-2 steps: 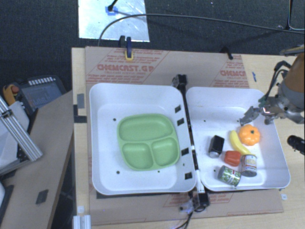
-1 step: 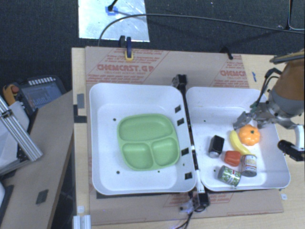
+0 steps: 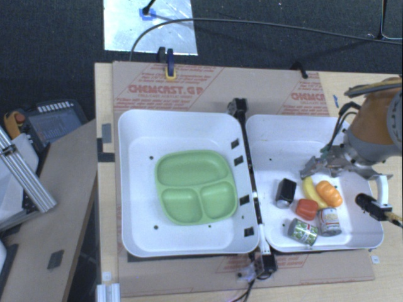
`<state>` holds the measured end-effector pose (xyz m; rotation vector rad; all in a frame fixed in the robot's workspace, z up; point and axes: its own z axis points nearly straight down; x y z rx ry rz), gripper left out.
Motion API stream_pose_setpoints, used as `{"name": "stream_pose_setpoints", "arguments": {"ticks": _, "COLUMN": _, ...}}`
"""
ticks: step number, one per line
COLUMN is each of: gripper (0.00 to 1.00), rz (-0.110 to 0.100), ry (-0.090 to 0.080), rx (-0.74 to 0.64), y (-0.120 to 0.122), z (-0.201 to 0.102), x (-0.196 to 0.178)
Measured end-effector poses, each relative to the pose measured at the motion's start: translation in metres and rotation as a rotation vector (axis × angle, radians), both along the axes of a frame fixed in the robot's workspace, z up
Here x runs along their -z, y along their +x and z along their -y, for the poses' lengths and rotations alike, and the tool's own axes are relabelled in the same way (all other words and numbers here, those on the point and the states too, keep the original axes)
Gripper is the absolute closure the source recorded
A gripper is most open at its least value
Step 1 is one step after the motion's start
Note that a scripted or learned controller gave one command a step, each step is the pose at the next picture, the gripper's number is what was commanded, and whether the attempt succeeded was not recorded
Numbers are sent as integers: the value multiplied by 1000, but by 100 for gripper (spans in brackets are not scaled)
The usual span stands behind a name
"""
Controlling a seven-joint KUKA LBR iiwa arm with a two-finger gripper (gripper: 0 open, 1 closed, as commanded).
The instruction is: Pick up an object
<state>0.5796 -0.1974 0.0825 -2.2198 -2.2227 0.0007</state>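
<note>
Green can point(image 3: 303, 231), hand point(image 3: 327, 166) perhaps above banana point(image 3: 313, 192).

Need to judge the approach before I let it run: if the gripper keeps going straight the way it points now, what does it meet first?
Probably the banana, with the orange fruit right beside it; the gripper points down-left toward them. Height above them is unclear.

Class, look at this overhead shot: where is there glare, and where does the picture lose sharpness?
Camera view: the metal sheet at the top glares bright; the white bins' floors are nearly washed out; the small items by the gripper, such as the green can, look soft and grainy.
</note>
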Motion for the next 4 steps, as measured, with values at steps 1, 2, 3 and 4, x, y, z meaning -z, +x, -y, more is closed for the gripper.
{"name": "stream_pose_setpoints", "arguments": {"ticks": 1, "gripper": 100, "rz": 5, "ry": -1, "rx": 0, "y": 2, "z": 0, "x": -13}}
{"name": "stream_pose_setpoints", "arguments": {"ticks": 2, "gripper": 100, "rz": 9, "ry": -3, "rx": -3, "y": 3, "z": 1, "x": -79}}
{"name": "stream_pose_setpoints", "arguments": {"ticks": 3, "gripper": 100, "rz": 7, "ry": -2, "rx": -3, "y": -4, "z": -2, "x": -128}}
{"name": "stream_pose_setpoints", "arguments": {"ticks": 4, "gripper": 100, "rz": 7, "ry": -2, "rx": -4, "y": -7, "z": -1, "x": -173}}
